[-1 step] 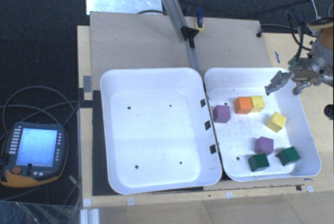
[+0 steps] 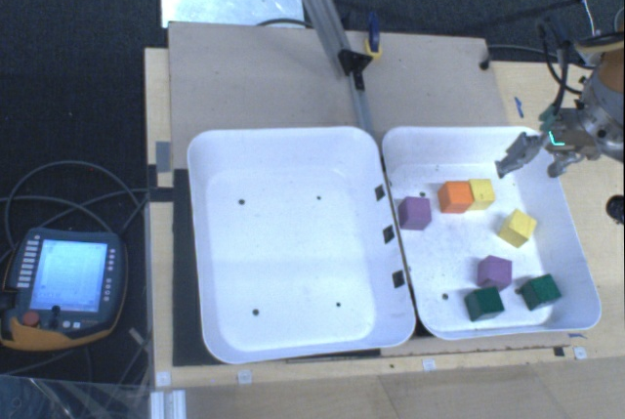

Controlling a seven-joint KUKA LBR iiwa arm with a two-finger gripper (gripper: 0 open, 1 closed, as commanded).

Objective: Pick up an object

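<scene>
1. Right bin on the tabletop: orange block touching a yellow block, purple block at 9 o'clock of them.
2. Hand at 2 o'clock of the orange block, above the bin's far rim, fingers spread, pinching nothing.
3. Likely light, rigid, smooth-faced cubes; best pinched across two opposite flat sides.
4. Purple block stands apart, so probably easiest.

Smooth white plastic bins, matt blocks

Two bins, seven blocks: two purple, two yellow, two green, one orange.
</scene>
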